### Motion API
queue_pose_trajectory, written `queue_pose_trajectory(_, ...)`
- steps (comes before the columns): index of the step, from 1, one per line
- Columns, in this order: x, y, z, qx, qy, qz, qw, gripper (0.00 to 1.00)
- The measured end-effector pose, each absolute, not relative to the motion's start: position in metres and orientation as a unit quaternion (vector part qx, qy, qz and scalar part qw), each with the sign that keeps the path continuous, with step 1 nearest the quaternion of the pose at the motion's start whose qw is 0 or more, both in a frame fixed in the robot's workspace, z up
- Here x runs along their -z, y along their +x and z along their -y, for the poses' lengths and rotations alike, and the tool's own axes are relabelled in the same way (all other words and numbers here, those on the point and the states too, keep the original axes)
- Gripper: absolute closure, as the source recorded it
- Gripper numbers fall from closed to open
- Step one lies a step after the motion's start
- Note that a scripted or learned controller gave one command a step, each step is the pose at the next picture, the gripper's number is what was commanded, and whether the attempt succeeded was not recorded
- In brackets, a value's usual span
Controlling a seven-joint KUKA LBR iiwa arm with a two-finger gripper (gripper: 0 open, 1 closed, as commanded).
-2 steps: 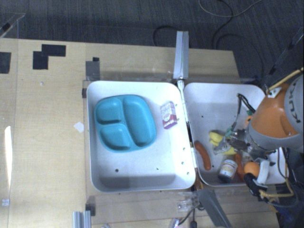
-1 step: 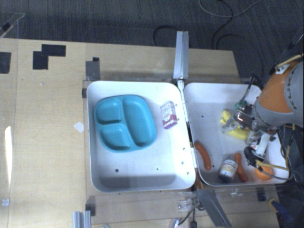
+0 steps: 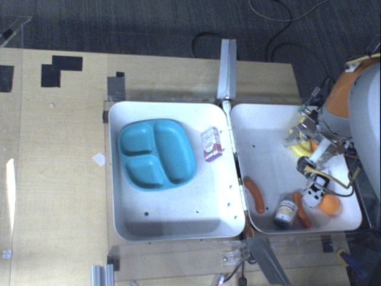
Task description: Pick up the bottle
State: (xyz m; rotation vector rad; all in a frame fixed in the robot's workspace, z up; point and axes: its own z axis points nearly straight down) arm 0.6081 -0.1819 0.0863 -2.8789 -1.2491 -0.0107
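The left bin (image 3: 137, 216) carries a blue divided plate (image 3: 157, 154) near its left edge; the gripper (image 3: 314, 188) hangs by the right edge of the right bin (image 3: 262, 130), open or closed I cannot tell; the bottle (image 3: 286, 212) lies at that bin's near edge, beside a sausage (image 3: 255, 194).

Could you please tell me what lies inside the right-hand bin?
A sausage, the bottle, something orange and something yellow. The arm covers the right side of the bin.

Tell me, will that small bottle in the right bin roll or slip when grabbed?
The bottle looks round, so a nudge may roll it. Its smooth, hard-looking body could slip from a loose grasp. The bin wall close by should stop it.
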Motion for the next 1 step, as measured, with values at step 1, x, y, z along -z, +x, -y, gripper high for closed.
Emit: queue_pose_trajectory(1,-0.0839,0.6593,0.1871,-0.0129,-0.907,0.421,0.008,0.00)
